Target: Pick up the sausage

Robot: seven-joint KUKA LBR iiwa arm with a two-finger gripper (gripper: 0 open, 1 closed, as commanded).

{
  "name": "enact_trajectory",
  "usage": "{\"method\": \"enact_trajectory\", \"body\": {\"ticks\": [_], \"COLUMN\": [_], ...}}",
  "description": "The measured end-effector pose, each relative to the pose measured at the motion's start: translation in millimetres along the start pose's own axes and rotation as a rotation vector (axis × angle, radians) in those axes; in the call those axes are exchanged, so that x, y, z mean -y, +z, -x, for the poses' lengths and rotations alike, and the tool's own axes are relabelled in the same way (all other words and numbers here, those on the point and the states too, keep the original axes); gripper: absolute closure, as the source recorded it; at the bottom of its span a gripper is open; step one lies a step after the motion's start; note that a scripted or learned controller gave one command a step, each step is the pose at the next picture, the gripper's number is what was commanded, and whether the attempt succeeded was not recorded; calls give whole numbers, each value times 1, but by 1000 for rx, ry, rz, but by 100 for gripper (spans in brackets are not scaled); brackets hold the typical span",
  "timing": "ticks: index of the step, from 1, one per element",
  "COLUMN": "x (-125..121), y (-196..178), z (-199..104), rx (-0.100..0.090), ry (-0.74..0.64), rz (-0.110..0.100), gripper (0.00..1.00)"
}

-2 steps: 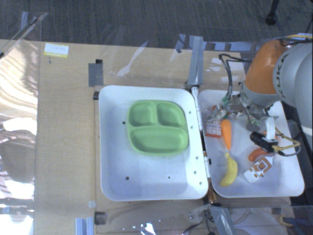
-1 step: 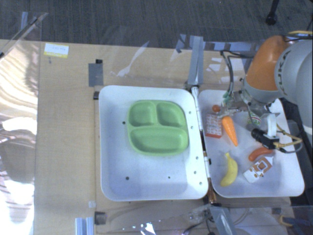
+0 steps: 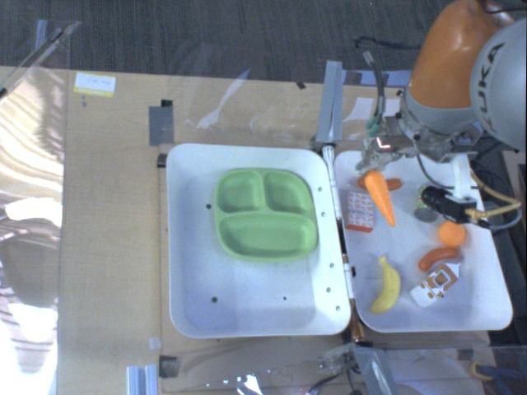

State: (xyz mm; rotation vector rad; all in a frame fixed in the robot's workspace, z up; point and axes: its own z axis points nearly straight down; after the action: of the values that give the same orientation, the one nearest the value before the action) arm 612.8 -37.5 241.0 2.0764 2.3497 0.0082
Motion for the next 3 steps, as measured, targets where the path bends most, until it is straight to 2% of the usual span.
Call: {"method": "enact_trajectory", "body": {"ticks": [1,2,3], "x": [-30,-72,-82], "y": [-9,6,2], "z": [-74,-129,-206], "rx": [0,1,-3], "ry": [377,591,1067], "rz": [-1,-2,-1], "gripper": [100,100,100]}}
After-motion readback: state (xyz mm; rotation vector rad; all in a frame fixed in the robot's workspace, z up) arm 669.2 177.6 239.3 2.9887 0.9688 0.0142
